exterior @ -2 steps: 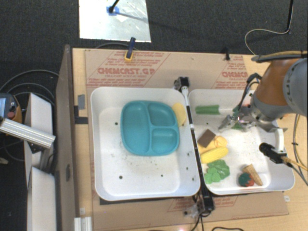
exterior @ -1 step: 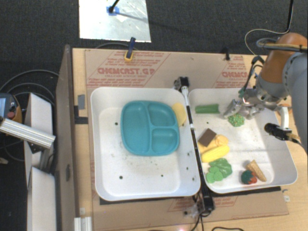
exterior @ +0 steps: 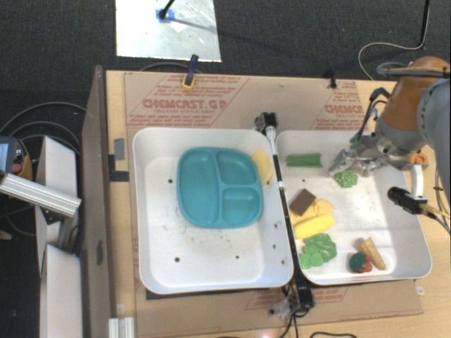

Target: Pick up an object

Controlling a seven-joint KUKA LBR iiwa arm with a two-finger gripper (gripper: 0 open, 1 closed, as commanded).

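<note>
My gripper [exterior: 350, 163] hangs over the upper middle of the right bin [exterior: 416, 255], reaching in from the right. Directly below it, touching or nearly touching, lies a small green broccoli-like piece [exterior: 346, 179]. To its left a green rectangular block [exterior: 304, 160] lies near the bin's top left. Lower down are a brown block [exterior: 303, 202], a yellow corn cob [exterior: 313, 224] and a leafy green piece [exterior: 318, 250]. A red and green strawberry [exterior: 360, 263] and a tan stick [exterior: 372, 252] lie at the lower right.
The left bin [exterior: 151, 210] holds a teal divided plate [exterior: 218, 187], with a pale yellow piece [exterior: 263, 166] against its right side. A black divider bar [exterior: 280, 189] runs between the bins. The arm's black fitting [exterior: 403, 198] overhangs the right bin's right side.
</note>
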